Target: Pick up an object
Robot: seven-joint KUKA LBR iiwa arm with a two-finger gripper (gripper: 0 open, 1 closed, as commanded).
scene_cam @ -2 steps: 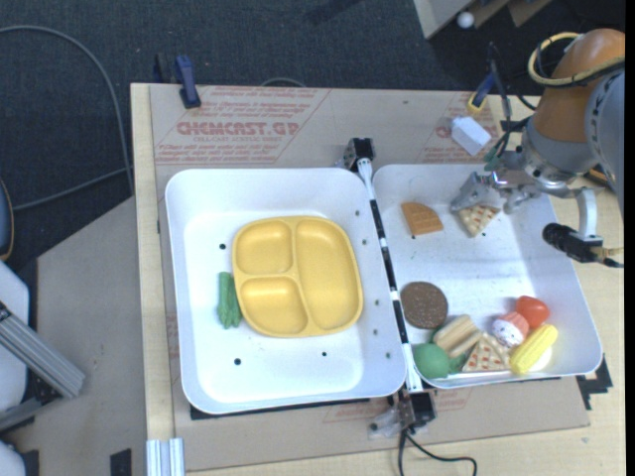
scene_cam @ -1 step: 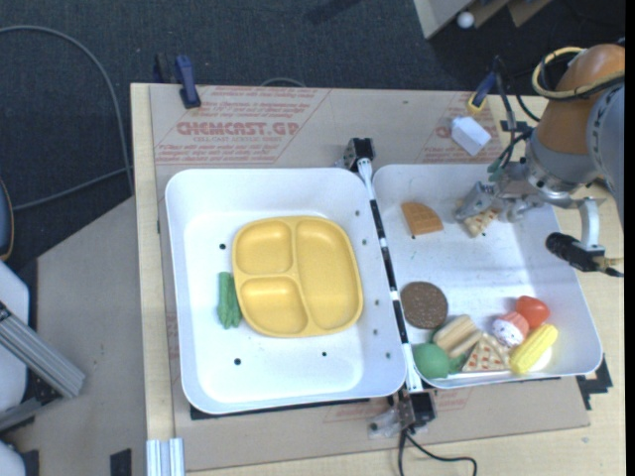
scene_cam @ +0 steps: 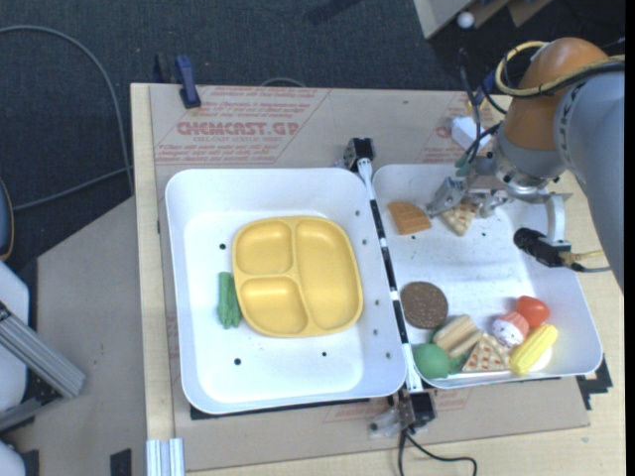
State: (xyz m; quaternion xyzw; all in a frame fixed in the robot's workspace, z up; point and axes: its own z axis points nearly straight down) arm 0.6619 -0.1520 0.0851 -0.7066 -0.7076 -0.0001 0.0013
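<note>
Down front, the toy food cluster (scene_cam: 486, 345) sits untouched in the right bin (scene_cam: 556, 296) — corn, pizza slice, cookie. Up top, the gripper (scene_cam: 464, 201) is low over a cracker piece (scene_cam: 456, 219), jaws apart around it, not lifted yet — grasp unfinished. Board (scene_cam: 238, 127) reads "CHEMCAST GP"
</note>
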